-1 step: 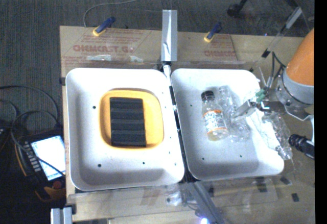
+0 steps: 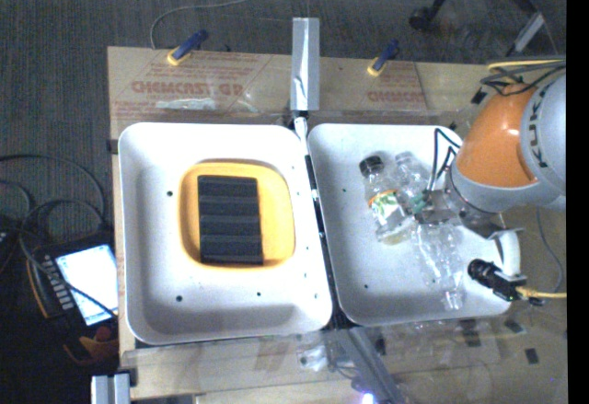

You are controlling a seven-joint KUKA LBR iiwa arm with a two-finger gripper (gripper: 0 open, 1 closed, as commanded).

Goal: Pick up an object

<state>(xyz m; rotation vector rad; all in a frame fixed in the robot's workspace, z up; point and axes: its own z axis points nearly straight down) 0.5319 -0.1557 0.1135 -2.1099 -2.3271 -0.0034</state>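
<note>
So the bench (image 2: 138,80) is a plywood-looking board with red lettering, and it carries two shallow white bins side by side. The left bin (image 2: 147,301) has a yellow tray-like thing (image 2: 189,227) sitting in the middle of it, with a black ribbed block (image 2: 230,220) lying on top, pretty much centred. The right bin (image 2: 345,282) is where the action is: the arm (image 2: 502,154), grey with its big orange band, comes in from the right and leans over the bin's right half. The gripper (image 2: 431,209) is down among the stuff in there, right against a clear plastic bottle (image 2: 396,195) with a dark cap and an orange-green label, lying on its side in the upper middle of the bin. Honestly can't tell how the gripper is set, or whether it has hold of anything, it's all a blur of clear plastic there. Just below it there's more crumpled clear plastic (image 2: 440,259) trailing toward the bin's lower right corner. Two blue-and-yellow clamps (image 2: 187,46) pin the board's far edge.
</note>
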